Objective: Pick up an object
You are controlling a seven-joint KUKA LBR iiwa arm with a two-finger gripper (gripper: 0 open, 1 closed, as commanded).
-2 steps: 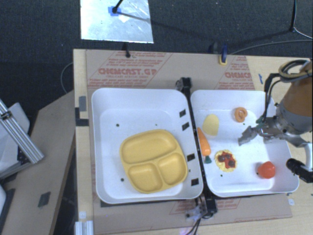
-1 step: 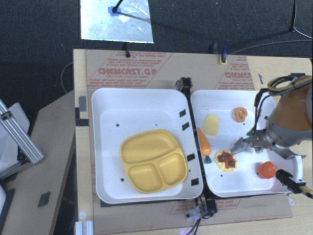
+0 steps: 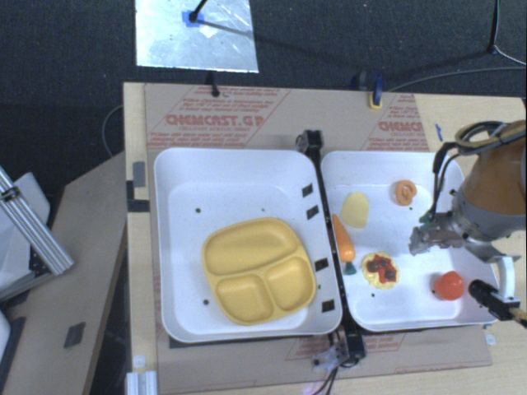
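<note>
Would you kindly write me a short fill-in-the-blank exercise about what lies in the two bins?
1. The yellow tray lies in the ____ bin.
2. The tray has ____ compartments.
3. The carrot lies along the right bin's ____ wall.
4. The gripper hovers over the ____ bin, above the tomato.

Missing words: left; three; left; right

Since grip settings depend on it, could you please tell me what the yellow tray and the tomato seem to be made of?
Tray: probably moulded plastic, matte, with an even yellow colour and soft rounded compartment edges. Tomato: likely toy plastic or rubber, smooth and uniformly red-orange; too small to be sure.
</note>
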